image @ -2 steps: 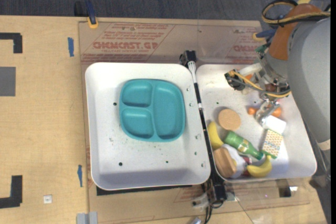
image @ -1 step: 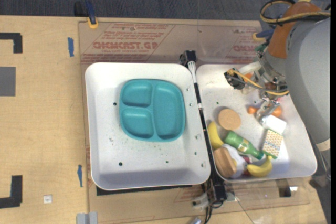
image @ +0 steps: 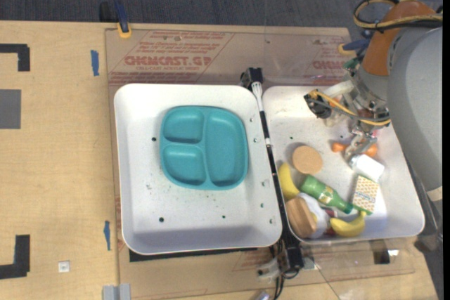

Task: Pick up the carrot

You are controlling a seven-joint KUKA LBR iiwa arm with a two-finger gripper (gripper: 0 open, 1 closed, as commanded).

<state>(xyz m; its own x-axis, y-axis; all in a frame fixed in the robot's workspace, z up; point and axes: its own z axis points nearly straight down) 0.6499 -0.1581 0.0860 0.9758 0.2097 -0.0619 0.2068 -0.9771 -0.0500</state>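
The carrot is a small orange piece in the right bin, towards its back right. Orange shows on both sides of my gripper, which is down in the bin directly over the carrot, so the carrot's middle is hidden under it. The grey arm with its orange band comes in from the upper right, and loose cables hang off the wrist.
Close to the carrot lie a white block, a tan round disc and a patterned box. Nearer the front are a green bottle, yellow bananas and a brown bun. The left bin holds a teal divided plate.
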